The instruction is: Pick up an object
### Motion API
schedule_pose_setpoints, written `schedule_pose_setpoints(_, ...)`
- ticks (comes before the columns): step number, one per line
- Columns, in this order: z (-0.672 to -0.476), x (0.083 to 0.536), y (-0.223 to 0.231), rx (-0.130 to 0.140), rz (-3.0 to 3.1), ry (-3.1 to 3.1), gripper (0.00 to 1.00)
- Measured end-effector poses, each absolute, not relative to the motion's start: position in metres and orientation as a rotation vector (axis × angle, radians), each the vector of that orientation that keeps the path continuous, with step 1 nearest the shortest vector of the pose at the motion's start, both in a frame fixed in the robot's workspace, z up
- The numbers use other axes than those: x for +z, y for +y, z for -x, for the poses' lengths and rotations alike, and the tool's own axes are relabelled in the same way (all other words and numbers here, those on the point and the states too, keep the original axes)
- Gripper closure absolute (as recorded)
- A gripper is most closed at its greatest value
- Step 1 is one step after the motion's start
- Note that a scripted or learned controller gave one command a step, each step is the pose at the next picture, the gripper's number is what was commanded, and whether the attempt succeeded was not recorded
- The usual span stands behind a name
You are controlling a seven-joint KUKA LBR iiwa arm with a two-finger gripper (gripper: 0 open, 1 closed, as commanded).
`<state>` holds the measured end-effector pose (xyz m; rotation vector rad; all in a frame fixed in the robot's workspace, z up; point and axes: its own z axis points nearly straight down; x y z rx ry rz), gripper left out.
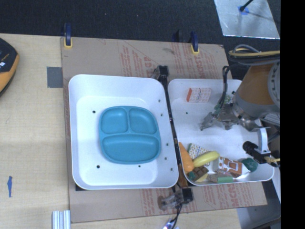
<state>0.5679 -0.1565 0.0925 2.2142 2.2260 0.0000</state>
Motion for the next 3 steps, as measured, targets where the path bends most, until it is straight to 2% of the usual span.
schedule_pose_setpoints(1, -0.65, 0.088, -0.167, -0.023, -2.252, 2.253, 0.0)
schedule_pose_setpoints(2, -0.659, 0.092, -0.193, 0.019, -2.221, 2.248, 0.0)
schedule_pose_setpoints(3, -0.66, 0.092, -0.195, 0.025, -2.22, 2.253, 0.0)
